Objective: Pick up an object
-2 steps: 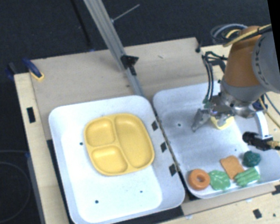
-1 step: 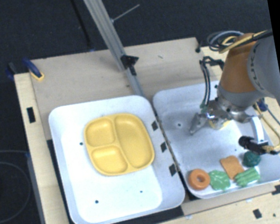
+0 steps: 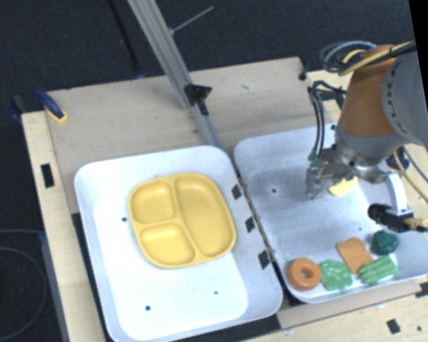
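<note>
The arm comes in from the right and its gripper (image 3: pixel 320 181) is down in the far right part of the right bin (image 3: pixel 288 218); whether the claw is apart or together, I cannot tell. A pale yellow object (image 3: pixel 342 186) sits just beside it. Along the near edge of that bin: an orange ring (image 3: pixel 303 273), a light green piece (image 3: pixel 335 275), an orange block (image 3: pixel 352 253), a green piece (image 3: pixel 377 269), a dark green ball (image 3: pixel 385 241). In the left bin (image 3: pixel 123 305), a yellow divided plate (image 3: pixel 181 218) lies flat

Grey arm (image 3: pixel 407 103) with orange band, looped cables, dark metal fingers (image 3: pixel 315 181).
</note>
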